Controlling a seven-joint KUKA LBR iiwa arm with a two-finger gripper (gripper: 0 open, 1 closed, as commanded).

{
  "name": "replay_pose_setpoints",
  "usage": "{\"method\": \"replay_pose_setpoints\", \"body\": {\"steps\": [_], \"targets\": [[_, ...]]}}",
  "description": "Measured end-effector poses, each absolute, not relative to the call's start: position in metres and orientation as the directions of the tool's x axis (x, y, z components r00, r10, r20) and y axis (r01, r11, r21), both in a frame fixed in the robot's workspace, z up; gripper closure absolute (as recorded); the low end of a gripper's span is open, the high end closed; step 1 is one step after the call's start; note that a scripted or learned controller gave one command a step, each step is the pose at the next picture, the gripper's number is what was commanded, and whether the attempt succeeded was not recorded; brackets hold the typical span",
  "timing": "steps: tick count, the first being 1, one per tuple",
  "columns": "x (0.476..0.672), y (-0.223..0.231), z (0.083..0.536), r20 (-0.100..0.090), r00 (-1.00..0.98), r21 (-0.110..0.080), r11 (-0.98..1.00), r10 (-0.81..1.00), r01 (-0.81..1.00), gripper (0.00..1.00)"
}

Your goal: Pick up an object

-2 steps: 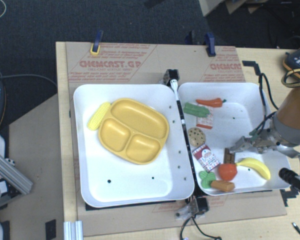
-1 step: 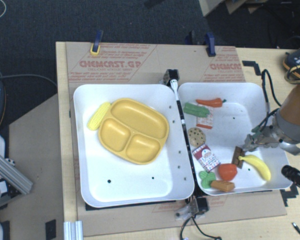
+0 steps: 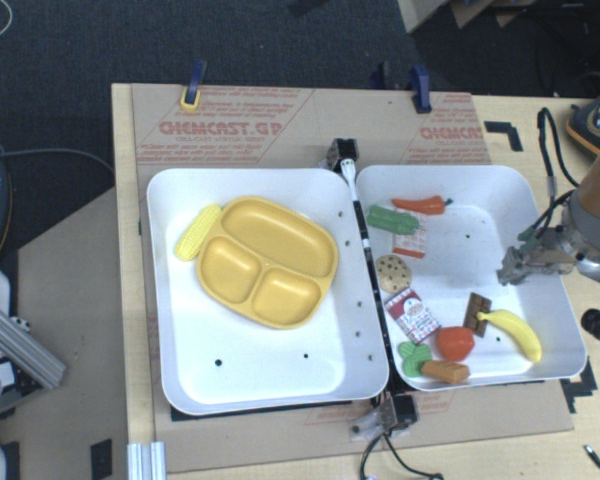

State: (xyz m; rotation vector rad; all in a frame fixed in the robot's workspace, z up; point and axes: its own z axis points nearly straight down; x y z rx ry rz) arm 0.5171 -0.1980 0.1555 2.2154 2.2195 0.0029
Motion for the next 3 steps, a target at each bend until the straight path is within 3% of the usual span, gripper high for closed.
{"method": "replay_pose_setpoints", "body": {"steps": [2,3], "targets": [[0.524,-0.205,0.226,-0.003,-0.001,0.005,0.001,1.0,1.0,1.0],[0.514,-0.149,0.236,0.003,-0.006,-0.001,0.006,1.0,1.0,1.0]]}}
